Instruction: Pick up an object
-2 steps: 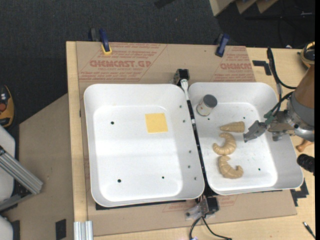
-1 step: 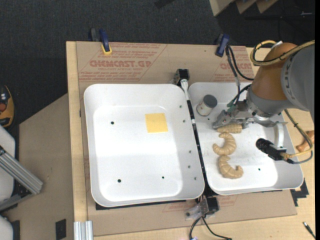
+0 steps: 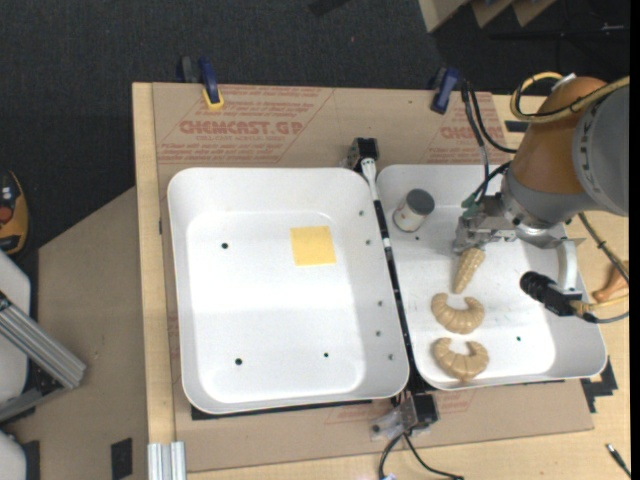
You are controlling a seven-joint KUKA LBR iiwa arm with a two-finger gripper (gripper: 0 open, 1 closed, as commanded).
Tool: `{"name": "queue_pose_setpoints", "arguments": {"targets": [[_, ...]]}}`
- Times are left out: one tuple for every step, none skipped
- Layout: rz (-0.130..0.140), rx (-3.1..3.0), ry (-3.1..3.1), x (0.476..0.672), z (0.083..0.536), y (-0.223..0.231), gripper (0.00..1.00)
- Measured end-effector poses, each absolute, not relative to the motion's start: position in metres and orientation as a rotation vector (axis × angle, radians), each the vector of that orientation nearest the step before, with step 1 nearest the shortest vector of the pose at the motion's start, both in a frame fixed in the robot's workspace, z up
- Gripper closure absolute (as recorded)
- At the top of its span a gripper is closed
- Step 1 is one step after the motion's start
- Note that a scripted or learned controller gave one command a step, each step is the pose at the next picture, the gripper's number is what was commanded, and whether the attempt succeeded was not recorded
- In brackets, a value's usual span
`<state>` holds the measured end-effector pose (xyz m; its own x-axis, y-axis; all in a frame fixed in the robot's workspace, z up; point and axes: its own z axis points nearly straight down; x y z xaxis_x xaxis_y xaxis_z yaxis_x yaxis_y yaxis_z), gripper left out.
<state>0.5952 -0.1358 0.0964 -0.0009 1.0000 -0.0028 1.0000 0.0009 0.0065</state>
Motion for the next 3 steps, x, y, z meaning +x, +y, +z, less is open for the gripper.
{"name": "queue_pose_setpoints", "arguments": {"targets": [[0.020,2.201,2.226,0.644,0.228,-0.032,1.00],[0.004,2.213,2.230,0.667,0.183,0.039,1.00],[0.027,2.206,2.218,0.664,0.399,0.073,1.00]]}}
